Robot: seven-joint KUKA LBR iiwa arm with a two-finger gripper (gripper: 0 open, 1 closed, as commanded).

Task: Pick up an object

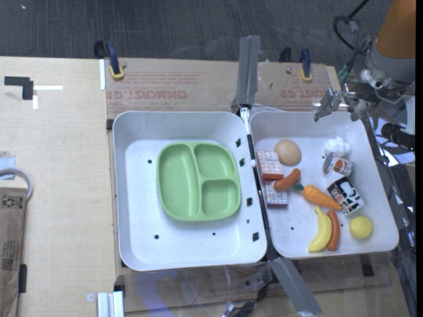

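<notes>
The right bin (291, 240) holds several small things: a beige egg (287, 152), a red and white box (268, 164), a red-orange sausage (287, 179), a carrot (322, 197), a banana (321, 230), a yellow lemon (361, 227), a white bottle (336, 154) and a black and white carton (346, 195). My gripper (340, 106) hangs over the far right corner of this bin, above and behind the bottle. It is open, with nothing between its fingers.
A green divided plate (198, 180) lies in the left bin (132, 230). A grey divider bar (248, 71) runs between the bins at the back. Clamps (115, 68) hold the cardboard behind them. A brown bag (12, 243) lies far left.
</notes>
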